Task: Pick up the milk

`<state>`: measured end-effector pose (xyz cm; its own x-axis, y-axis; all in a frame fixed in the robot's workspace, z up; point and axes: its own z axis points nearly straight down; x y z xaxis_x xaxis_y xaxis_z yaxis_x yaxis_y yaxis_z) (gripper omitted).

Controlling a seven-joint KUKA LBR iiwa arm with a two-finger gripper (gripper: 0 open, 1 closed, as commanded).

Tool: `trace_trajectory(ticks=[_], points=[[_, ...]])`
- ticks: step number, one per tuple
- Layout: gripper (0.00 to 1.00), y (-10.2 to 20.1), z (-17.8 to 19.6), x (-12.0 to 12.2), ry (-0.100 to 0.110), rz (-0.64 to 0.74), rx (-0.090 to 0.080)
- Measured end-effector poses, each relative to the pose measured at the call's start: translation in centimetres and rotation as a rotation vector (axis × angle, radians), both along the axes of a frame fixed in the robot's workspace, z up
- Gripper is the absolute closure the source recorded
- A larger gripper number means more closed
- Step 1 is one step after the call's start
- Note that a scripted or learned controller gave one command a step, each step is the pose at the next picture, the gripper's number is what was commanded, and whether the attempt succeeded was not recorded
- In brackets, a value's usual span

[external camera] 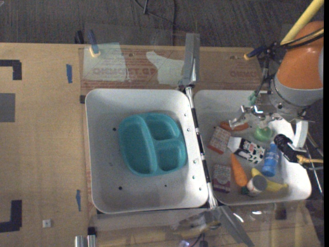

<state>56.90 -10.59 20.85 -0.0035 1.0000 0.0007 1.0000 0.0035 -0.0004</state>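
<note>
Left bin (pixel 97 138) holds just a teal divided tray (pixel 152 143), sitting near its middle, well apart from the milk. Right bin (pixel 205 104) has all the clutter. Taking the milk carton (pixel 251 150) as anchor: it's the small white box with black cow patches, lying flat about mid-bin. Left of it, a reddish packet (pixel 219 139); below-left, a second dark-red packet (pixel 222 177). An orange carrot (pixel 238 171) lies just below it. Right of it stands a blue bottle (pixel 270 160), close beside. Down-right, a can (pixel 256 183) and a banana (pixel 275 185). Above-right, something green (pixel 263 133), partly under the tool.

Gripper (pixel 253 118) hangs above the milk, up and slightly toward the back of the bin, not touching it. Can't tell if the jaws are spread or closed, too much metal glare.

Progress: milk not yet grasped, lying on the bin floor. Descent, grip and lift all remain, I'd judge.
</note>
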Motion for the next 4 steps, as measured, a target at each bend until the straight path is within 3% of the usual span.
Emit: trace_trajectory(ticks=[1,2,3,4], points=[[0.00,-2.5,-9.1,-5.1,-0.025,0.004,-0.004],[1.00,-3.0,-7.8,-4.9,-0.038,-0.003,-0.014],[0.00,-3.0,-7.9,-5.0,-0.034,-0.002,-0.013],[1.00,-3.2,-6.8,-4.9,-0.040,-0.006,-0.017]])
